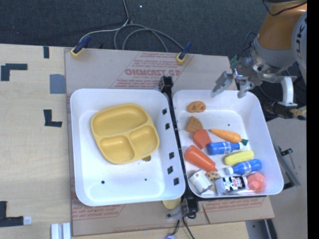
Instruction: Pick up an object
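The right bin [259, 114] holds several toy foods: a round brown cookie [196, 106], a brown wedge [194, 125], a red block [202, 138], a carrot [225, 134], a blue bottle [224, 147], a corn cob [238, 157], another blue bottle [245, 167], an orange-red cone [200, 158], a white can [201, 181], a small carton [233, 183] and a pink piece [256, 182]. My gripper [230, 87] hangs open above the bin's far edge with nothing between its fingers.
The left bin [79, 133] carries a yellow divided plate [125, 132]. Black clips run along the divider [169, 128] between the bins. Cables and two clamps lie beyond the cardboard at the back. The arm's orange band [281, 26] is at the upper right.
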